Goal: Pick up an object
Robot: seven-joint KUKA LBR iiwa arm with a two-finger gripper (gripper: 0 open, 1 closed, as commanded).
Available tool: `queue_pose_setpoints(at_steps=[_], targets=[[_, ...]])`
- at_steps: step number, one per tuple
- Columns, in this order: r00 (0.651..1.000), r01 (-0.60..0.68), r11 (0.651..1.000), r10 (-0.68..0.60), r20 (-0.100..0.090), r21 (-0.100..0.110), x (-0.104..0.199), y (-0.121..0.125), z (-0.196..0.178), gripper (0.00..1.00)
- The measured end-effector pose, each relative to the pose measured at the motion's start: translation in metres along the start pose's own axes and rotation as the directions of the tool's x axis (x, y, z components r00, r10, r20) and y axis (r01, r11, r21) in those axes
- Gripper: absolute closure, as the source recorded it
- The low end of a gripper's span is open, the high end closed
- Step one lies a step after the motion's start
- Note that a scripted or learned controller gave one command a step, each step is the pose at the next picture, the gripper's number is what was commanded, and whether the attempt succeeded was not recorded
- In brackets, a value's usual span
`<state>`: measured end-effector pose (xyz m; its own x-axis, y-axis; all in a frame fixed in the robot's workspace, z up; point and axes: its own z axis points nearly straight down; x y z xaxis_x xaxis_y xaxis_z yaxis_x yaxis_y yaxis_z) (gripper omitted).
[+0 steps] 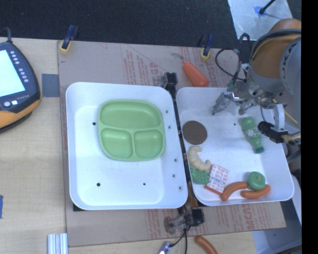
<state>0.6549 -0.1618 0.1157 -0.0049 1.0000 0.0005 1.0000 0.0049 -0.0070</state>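
My gripper (231,106) hangs over the back part of the right bin (286,165), its fingers (218,106) spread open with nothing between them. To its right and a little nearer the front lies a green bottle (252,134). A brown disc (194,132) sits to the gripper's lower left. Along the front of the bin lie a cream curved piece (199,160), a green bit (200,175), a red-and-white packet (218,178), an orange sausage (243,191) and a green round fruit (256,180).
The left bin (79,142) holds a green divided plate (131,129). An orange carrot (195,74) lies on the board behind the bins. A teach pendant (8,86) rests at far left. Cables (228,62) trail from the wrist above the right bin.
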Motion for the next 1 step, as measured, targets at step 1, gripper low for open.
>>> queue_pose_setpoints(at_steps=[1], targets=[[1.000, -0.001, 1.000, 0.001, 0.002, -0.003, 0.0083, -0.0508, -0.0274, 0.00]])
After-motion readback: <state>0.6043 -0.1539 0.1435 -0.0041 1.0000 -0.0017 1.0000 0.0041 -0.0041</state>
